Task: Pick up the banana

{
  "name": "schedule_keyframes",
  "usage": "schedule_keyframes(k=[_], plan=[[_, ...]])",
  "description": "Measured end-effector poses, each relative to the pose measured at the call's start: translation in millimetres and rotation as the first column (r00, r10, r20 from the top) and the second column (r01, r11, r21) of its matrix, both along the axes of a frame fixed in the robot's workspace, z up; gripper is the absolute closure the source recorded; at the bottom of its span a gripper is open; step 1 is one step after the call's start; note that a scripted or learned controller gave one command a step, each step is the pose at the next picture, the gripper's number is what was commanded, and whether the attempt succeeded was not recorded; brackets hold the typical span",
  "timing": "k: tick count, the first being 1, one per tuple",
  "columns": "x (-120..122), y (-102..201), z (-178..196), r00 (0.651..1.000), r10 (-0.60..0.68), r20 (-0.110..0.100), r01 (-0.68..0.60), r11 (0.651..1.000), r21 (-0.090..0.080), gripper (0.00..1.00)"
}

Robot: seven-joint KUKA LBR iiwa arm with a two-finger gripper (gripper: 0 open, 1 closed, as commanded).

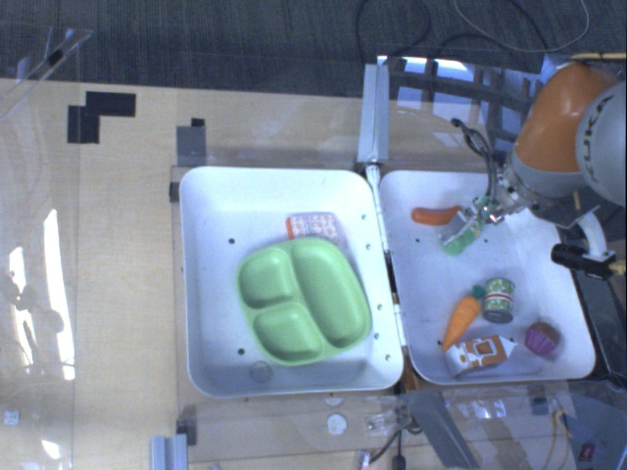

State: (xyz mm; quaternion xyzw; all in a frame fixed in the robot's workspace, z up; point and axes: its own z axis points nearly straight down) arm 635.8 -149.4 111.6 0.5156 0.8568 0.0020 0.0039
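My gripper (464, 229) hangs low over the upper left part of the right bin (578, 311), at the end of the grey arm with the orange band (558, 125). Its greenish tip lies just right of a small orange-red oblong item (432, 215) resting on the bin floor. From this slant I cannot make out whether anything sits in its grasp.
The right bin also holds a carrot (458, 321), a small green can (498, 300), a little carton (480, 353) and a purple item (542, 339) near the front. In the left bin (211, 262) sit a green divided plate (304, 297) and a red-and-white packet (313, 226).
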Motion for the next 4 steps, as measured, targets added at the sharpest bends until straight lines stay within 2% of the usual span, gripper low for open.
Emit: schedule_keyframes(k=[1,2,3,4], plan=[[-18,-56,39,0.999,0.039,0.001,-0.039,0.999,-0.003,0.0],[19,-16,-24,0.952,0.307,-0.007,-0.307,0.952,0.0,0.0],[18,65,-24,0.92,0.392,-0.008,-0.392,0.92,0.002,0.0],[22,67,-10,0.919,0.394,0.007,-0.394,0.919,-0.004,1.0]])
